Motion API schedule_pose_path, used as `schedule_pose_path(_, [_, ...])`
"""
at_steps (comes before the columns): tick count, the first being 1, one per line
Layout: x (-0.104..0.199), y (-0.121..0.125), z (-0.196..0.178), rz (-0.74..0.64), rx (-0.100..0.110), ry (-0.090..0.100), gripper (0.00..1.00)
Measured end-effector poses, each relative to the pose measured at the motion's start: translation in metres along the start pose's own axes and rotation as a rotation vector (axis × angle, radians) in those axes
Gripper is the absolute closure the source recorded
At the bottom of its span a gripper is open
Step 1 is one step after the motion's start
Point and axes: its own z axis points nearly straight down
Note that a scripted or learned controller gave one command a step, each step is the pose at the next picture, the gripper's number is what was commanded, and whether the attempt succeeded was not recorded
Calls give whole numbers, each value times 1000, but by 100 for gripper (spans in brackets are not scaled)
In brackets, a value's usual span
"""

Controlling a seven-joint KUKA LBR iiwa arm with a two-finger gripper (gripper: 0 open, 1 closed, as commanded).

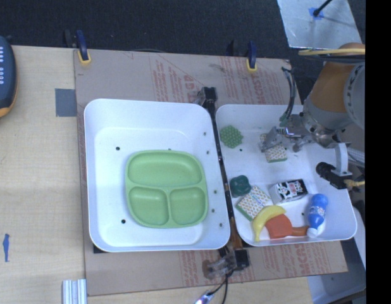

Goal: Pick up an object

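Step in hand: I judge I'm at the grasp itself; the gripper point(276, 143) is down in the right bin point(347, 233), over a small speckled block point(276, 154) near the bin's upper middle.
Jaws: I cannot tell whether they are spread or pressed together; the metal at the wrist blurs into the block from this slant.
Target position: the speckled block lies right under the fingertips, touching or nearly so. I can't confirm it sits between them, so I won't call it held.
Next move: as I read it, close firmly on the block if that isn't done, then lift straight up and check it comes away from the bin floor.
Other candidates: green textured disc point(231, 135) to the left of the gripper; dark green lump point(239, 185), checkered pad point(253, 202), banana point(267, 218), orange piece point(283, 228), black-and-white carton point(290, 190) and blue bottle point(316, 213) lie lower down, apart from the gripper.
Left bin point(94, 170): holds a green divided plate point(165, 188); nothing I need there.
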Motion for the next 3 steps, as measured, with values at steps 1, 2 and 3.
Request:
schedule_pose_path(1, [0,1,-11,-3,1,0,100])
schedule_pose_path(2, [105,33,-107,-12,-14,3,100])
schedule_pose_path(3, [145,2,-120,-5,1,0,100])
